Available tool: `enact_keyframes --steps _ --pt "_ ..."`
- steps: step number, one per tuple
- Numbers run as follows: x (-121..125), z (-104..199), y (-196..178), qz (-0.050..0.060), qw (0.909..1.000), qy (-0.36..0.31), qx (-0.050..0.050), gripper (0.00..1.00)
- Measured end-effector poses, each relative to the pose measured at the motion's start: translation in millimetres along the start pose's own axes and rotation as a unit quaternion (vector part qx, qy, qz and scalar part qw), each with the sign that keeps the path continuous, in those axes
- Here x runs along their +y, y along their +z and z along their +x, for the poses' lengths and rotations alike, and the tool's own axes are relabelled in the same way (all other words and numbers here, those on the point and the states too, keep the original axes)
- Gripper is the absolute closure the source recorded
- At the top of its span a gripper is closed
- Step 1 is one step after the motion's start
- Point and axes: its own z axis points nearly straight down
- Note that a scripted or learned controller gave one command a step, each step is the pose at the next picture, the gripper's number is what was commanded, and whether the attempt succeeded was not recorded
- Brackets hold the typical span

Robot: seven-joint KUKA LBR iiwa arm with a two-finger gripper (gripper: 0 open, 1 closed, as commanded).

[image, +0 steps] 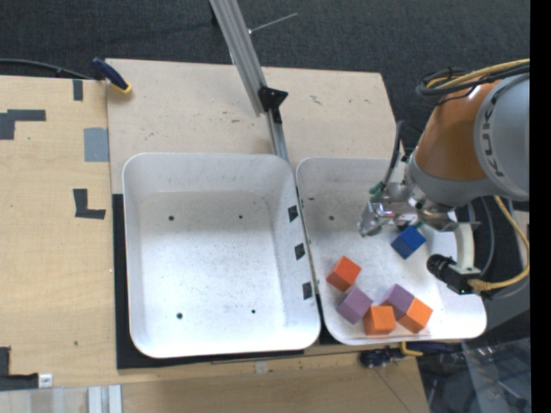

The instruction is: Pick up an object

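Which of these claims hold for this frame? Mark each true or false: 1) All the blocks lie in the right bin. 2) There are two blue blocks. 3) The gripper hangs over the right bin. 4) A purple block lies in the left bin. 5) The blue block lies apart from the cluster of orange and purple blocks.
1) True: the blue block, three orange blocks and two purple blocks all lie in the right bin.
2) False: there is one blue block.
3) True: the gripper hangs over the right bin, beside the blue block.
4) False: both purple blocks lie in the right bin; none lies in the left bin.
5) True: it lies nearer the gripper, with bare floor between.
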Motion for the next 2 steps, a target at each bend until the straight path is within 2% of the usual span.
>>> enact_keyframes --steps 1,2 --pt "3 -3 -43 0.000 1.0000 0.000 0.000 1.00" --pt "5 -5 -106 -0.001 1.0000 0.000 0.000 1.00"
